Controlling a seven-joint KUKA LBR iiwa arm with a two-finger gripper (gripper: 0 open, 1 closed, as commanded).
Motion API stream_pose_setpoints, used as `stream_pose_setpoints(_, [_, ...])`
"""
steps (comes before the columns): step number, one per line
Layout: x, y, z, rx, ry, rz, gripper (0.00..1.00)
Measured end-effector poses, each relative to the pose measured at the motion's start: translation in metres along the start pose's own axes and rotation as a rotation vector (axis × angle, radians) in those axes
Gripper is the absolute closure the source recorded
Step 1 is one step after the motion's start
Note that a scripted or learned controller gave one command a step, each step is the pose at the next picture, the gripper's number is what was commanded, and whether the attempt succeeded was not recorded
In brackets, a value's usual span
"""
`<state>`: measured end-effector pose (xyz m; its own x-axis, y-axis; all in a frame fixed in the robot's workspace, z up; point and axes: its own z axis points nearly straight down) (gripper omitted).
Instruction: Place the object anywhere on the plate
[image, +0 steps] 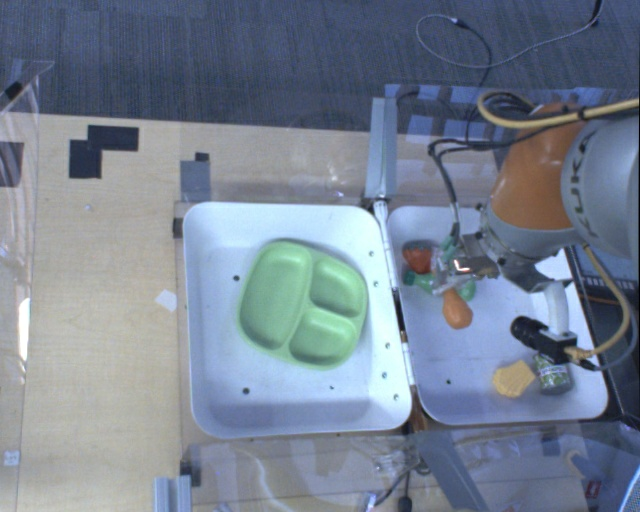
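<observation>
The green plate (301, 303) sits in the left bin (215, 400) with nothing on it, so the job is hardly begun. My claw (455, 270) hangs low over the right bin (590, 405), among a red piece (417, 259), something green (432, 283) and a carrot (457, 310). Whether I grip anything, I cannot tell. Picking up, carrying across and setting down are all left.
</observation>
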<state>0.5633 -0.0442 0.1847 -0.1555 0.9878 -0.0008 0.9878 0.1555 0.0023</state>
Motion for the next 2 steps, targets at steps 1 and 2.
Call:
stream_pose_setpoints(1, [0.0722, 0.0416, 0.0003, 0.0, 0.001, -0.006, 1.0])
stream_pose_setpoints(2, [0.0718, 0.0415, 0.0002, 0.0, 0.001, -0.006, 0.0])
